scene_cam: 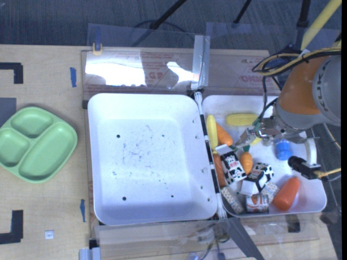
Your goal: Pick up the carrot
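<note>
Camera view is showing the grey metal hand (254, 135) hovering low in the right white plastic bin (317, 202), at centre right of the frame; how far it is opening I cannot tell, and nothing is showing in its hold. Just left of it the small orange carrot (224, 138) is lying ungrasped, so pickup is remaining. Red lettering on the cardboard (246, 69) behind the bins is unreadable.
</note>
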You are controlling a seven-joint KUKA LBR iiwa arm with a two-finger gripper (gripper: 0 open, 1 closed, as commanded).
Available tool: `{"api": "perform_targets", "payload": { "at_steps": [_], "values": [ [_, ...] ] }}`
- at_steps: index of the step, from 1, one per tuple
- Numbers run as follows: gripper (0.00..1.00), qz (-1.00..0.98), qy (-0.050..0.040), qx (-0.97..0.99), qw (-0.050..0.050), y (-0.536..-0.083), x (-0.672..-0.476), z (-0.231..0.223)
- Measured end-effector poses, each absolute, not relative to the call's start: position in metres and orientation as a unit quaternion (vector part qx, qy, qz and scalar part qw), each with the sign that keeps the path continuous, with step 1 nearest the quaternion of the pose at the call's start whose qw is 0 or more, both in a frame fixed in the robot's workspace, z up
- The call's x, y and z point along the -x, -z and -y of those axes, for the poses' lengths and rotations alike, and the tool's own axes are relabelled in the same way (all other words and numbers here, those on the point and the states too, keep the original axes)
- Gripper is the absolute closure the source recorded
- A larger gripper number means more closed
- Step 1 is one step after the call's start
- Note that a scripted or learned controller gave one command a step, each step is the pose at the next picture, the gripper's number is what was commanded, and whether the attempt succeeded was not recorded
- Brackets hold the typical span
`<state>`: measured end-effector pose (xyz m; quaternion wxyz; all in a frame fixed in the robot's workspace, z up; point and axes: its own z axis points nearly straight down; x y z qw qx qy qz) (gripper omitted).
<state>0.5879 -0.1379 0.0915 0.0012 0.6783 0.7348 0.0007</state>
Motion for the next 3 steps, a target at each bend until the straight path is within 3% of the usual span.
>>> {"api": "perform_targets", "payload": {
  "at_steps": [1, 2, 3],
  "values": [
    [0.00, -0.734, -0.0015, -0.679, 0.002, -0.087, -0.544, 0.109],
    [0.00, -0.668, -0.0001, -0.744, 0.000, -0.184, -0.515, 0.045],
    [0.00, -0.682, -0.0002, -0.731, 0.001, -0.188, -0.522, 0.055]
  ]
}}
